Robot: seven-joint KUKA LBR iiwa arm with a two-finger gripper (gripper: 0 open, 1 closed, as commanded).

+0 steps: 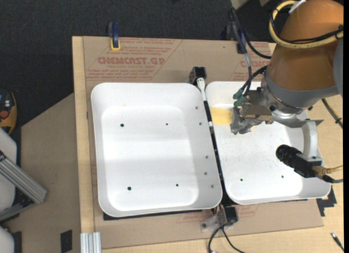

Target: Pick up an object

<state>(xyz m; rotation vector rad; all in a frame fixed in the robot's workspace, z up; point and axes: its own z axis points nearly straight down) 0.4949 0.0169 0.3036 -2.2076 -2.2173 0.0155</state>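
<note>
A pale yellow flat object [220, 116] lies in the right bin [262, 189], close to its left wall and toward the far end. My gripper [239, 128] hangs low over the right bin, just right of the yellow object and partly covering its right edge. The grey wrist and the orange band rise above it to the right. I see nothing held in the gripper.
The left bin [109, 137] sits beside the right one, the two rims meeting along a dark seam [212, 148]. Both rest on a cardboard-covered bench [142, 58]. A blue clamp [114, 34] grips the bench's far edge.
</note>
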